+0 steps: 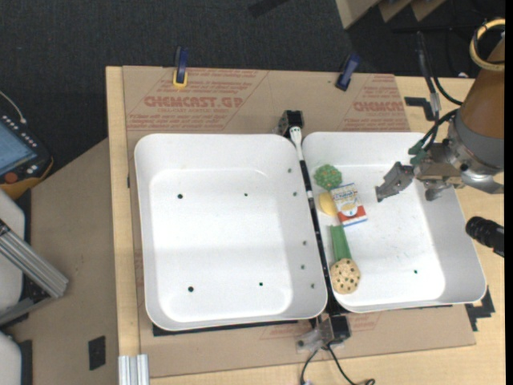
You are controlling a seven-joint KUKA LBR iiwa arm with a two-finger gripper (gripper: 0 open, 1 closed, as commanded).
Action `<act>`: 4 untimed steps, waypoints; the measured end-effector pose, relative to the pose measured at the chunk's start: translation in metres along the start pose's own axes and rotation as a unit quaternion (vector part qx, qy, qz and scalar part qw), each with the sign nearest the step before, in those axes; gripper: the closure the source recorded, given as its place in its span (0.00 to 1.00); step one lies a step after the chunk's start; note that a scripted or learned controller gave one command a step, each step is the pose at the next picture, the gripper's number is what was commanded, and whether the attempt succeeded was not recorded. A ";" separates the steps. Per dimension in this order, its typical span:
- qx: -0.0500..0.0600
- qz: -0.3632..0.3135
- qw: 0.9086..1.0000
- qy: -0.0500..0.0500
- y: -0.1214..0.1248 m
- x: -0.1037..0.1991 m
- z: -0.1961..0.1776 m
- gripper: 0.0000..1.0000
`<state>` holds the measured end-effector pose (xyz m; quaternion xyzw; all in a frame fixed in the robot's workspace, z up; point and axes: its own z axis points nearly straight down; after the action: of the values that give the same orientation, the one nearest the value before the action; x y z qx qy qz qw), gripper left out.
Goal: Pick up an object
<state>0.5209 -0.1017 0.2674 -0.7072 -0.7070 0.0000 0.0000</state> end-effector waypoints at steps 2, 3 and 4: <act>-0.001 0.001 1.000 0.000 -0.041 0.098 0.073 1.00; 0.002 0.005 1.000 -0.002 -0.043 -0.009 0.105 1.00; -0.001 -0.002 1.000 0.000 -0.020 0.065 0.082 1.00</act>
<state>0.5012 -0.0365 0.1852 -0.7060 -0.7082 -0.0008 -0.0009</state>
